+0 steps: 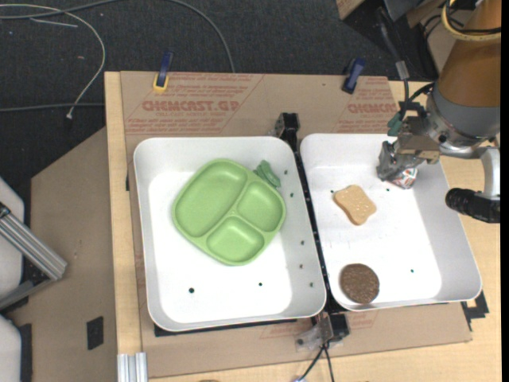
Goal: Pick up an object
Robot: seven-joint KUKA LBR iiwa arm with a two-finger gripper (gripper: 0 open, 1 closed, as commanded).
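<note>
My gripper (397, 165) hangs low over the far right part of the right bin (429, 245). Right under it sits a small crumpled object (406, 178) with red and white on it, partly hidden by the gripper. A tan slice of toast (355, 204) lies in the middle of that bin. A round brown patty (359, 282) rests near its front edge. In the left bin (183, 289) lies a green divided plate (230, 211), with a small green piece (268, 173) at its far right rim.
Both bins sit on a cardboard sheet held by blue clamps (165, 68) at the back. A black part (469, 202) juts over the right bin's right rim. Cables trail on the dark floor behind.
</note>
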